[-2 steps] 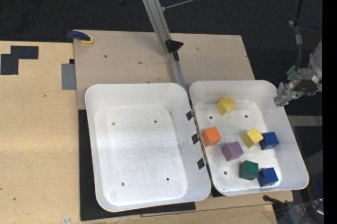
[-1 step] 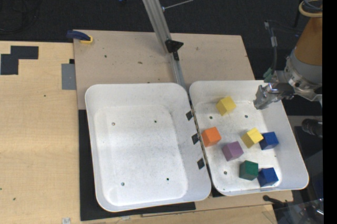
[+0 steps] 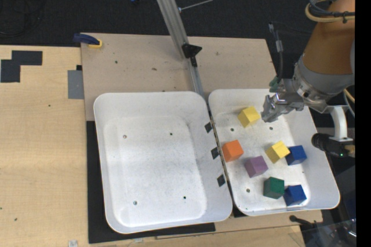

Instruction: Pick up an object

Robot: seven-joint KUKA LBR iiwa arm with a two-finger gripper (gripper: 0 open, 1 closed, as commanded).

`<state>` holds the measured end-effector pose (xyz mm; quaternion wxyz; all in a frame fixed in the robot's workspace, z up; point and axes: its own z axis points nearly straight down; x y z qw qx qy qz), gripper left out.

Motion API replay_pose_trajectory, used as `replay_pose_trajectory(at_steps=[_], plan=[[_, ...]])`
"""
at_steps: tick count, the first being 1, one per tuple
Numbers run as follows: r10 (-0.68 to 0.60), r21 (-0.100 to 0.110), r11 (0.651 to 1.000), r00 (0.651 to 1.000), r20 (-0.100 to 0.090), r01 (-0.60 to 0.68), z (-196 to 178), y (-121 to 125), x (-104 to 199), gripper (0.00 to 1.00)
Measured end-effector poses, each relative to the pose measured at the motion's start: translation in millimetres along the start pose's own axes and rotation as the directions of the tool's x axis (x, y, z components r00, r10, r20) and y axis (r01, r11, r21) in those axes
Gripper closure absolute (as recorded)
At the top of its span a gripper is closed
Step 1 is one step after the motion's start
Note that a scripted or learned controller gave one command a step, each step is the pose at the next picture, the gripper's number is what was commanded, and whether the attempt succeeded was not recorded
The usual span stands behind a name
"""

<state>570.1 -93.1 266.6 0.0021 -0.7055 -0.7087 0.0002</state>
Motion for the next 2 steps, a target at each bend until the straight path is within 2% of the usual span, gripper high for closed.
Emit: replay_pose_trajectory(at_steps=[2], plan=[[0.001, 0.001, 1.0, 1.0, 0.0, -0.001, 2.9, -6.4, 93.4, 1.0]])
